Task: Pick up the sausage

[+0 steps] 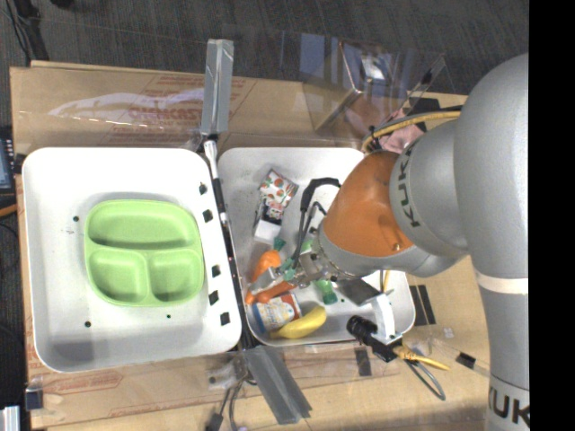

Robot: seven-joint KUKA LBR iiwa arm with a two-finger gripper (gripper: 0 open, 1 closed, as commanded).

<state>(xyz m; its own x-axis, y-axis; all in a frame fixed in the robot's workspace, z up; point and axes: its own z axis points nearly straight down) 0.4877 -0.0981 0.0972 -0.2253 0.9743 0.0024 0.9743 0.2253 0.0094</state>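
Glossy white bins [54,241], matt green tray [144,251]

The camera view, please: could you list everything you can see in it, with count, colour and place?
White bins: two, side by side on the bench.
Divided tray: one, light green, in the left-hand bin.
Banana: one, yellow, near edge of the right-hand bin.
Carrot: one, orange, right-hand bin, above the banana.
Sausage: one, reddish-orange, thin, between carrot and banana.
Small carton: one, white with a printed picture, far part of the right-hand bin.
Can: one, labelled, lying beside the banana.
Arm: one, grey with orange band, reaching in from the right over the right-hand bin.
Gripper: one, low among the items near the carrot.
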